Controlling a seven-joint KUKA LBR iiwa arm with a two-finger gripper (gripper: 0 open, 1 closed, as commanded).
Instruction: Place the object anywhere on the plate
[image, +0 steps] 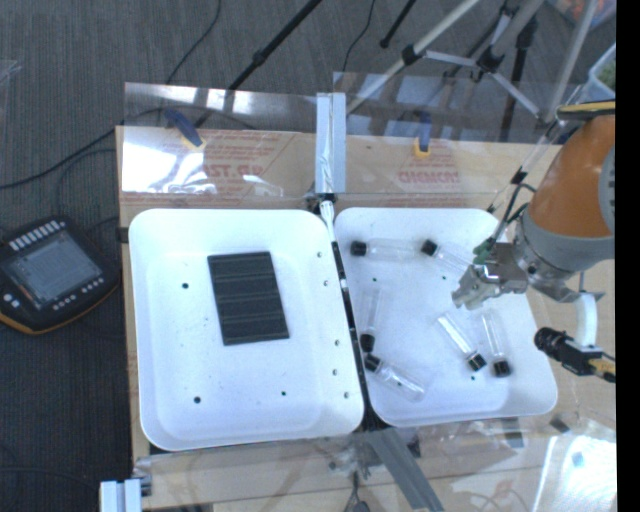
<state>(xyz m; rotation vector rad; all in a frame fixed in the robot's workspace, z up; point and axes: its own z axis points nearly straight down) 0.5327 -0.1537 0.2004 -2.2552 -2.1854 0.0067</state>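
Spanning the surface side by side are two white bins. The left bin carries the plate, a dark ribbed rectangle lying flat near its middle. The right bin, just to the right of the plate's bin, carries the loose things.

Reaching in from far to the plate's right, the grey arm hangs over the outer half of the right bin. Its gripper is well apart from the plate and roughly level with it. Whether the gripper is open or closed, I cannot tell; nothing can be made out in its hold.

Scattered in that bin are several clear vials with black caps. The likeliest object is the nearest vial, which lies just below the gripper and slightly toward the plate. Its long axis runs on a slant, with its capped end pointing away from the plate and toward the bin's near edge. A second vial lies beside it, farther from the plate. By my judgement, a grasp must close across that slant, then carry the vial leftward over the seam between the bins.
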